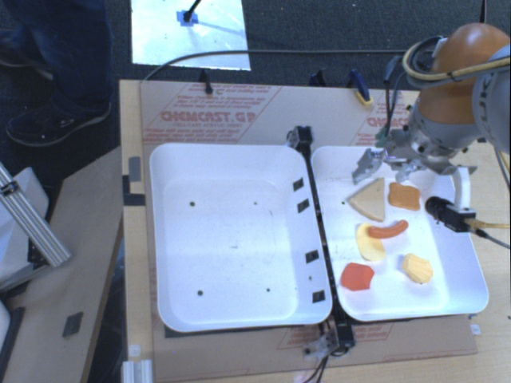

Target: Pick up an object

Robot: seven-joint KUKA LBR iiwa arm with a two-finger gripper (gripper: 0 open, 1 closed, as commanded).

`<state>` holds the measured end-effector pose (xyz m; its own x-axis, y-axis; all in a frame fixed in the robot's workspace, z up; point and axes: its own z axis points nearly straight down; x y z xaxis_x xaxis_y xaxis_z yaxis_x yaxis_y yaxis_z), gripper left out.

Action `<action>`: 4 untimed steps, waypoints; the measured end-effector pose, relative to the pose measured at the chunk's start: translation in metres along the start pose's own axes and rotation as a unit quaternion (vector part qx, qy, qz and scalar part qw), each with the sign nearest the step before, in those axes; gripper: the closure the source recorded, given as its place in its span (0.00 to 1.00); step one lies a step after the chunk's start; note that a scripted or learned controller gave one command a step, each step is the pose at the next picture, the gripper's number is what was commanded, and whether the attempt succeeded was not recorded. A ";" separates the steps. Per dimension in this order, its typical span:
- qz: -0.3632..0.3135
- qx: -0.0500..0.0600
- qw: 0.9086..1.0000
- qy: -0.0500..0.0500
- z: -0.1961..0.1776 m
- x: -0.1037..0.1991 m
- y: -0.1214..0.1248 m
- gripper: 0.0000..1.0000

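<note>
So the end effector (374,166) is hovering over the back part of the right bin (471,294), just behind the tan wedge (370,201). Honestly can't tell how it's set from this angle, it's all grey metal bits bunched together, and nothing looks held in it. The arm (467,78) comes in from the right with that orange band above the wrist.

The stuff in the right bin: tan wedge closest to the end effector, an orange block (404,195) just right of it, then a red sausage (387,230) lying across the top of a pale yellow piece (369,246). Nearer the front there's a red chunk (357,276) and a yellow chunk (417,268), apart from each other.

The left bin (231,238) sits right beside it, both on the tabletop (239,110).
</note>
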<state>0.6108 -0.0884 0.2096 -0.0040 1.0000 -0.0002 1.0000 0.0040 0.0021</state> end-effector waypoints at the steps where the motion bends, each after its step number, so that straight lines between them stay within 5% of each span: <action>1: 0.003 0.002 1.000 0.000 0.069 -0.042 0.000 0.00; 2: 0.001 0.002 1.000 0.001 0.127 -0.034 -0.049 0.00; 3: 0.002 -0.002 1.000 -0.001 0.124 -0.065 -0.010 0.00; 4: -0.002 -0.002 1.000 0.000 0.124 -0.034 0.021 0.00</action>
<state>0.6324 -0.1222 0.0857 -0.0073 1.0000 -0.0009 1.0000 0.0073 0.0053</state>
